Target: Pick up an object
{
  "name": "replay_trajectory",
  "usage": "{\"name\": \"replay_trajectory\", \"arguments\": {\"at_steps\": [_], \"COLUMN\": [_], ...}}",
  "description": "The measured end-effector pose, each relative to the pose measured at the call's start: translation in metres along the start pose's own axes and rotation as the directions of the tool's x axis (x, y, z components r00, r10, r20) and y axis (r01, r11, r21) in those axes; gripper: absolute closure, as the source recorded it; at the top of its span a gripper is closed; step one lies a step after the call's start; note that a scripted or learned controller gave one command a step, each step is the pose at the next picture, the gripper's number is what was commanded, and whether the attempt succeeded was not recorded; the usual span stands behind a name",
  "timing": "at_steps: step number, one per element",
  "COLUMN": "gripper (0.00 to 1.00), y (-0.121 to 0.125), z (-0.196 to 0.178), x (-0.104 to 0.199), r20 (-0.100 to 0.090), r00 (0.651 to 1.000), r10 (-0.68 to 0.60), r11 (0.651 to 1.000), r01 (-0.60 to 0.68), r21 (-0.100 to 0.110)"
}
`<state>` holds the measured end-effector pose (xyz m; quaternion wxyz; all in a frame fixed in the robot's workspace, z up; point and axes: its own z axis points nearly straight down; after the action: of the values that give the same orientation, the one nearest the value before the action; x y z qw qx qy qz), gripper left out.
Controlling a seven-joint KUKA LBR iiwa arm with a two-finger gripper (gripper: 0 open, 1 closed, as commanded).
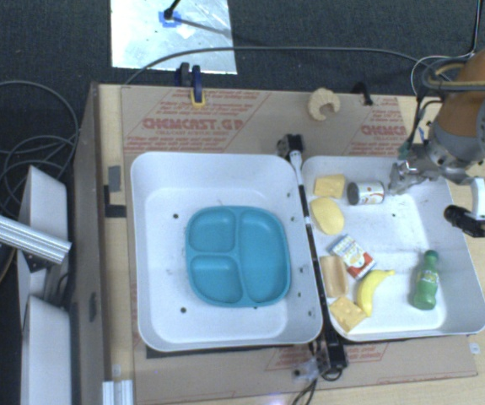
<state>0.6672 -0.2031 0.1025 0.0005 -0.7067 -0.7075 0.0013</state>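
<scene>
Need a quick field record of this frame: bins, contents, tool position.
left bin: blue divided plate
right bin: small can, banana, green bottle, red-and-white packet, several pale yellow food pieces
tool: over right bin's far right corner, beside the small can
held: nothing visibly between its fingers
bench: cream ring-shaped item behind the bins

Two white bins (153, 226) on a tan board with red lettering (193, 125). Left bin: a blue divided plate (237, 255). Right bin: pale yellow blocks (329, 186), a yellow banana (371, 288), a green bottle (425, 282), a red-and-white packet (352, 256) and a dark can with a white band (365, 193). Arm (470, 116): grey with an orange band.
</scene>
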Motion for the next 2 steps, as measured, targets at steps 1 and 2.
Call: {"name": "replay_trajectory", "arguments": {"at_steps": [1, 2], "gripper": [0.0, 0.0], "y": [-0.089, -0.138], "z": [-0.07, -0.038], "x": [0.04, 0.082], "r20": [0.0, -0.001], "r00": [1.0, 1.0], "r10": [-0.001, -0.001], "r11": [1.0, 1.0], "r01": [0.001, 0.001], "r21": [-0.007, -0.002]}}
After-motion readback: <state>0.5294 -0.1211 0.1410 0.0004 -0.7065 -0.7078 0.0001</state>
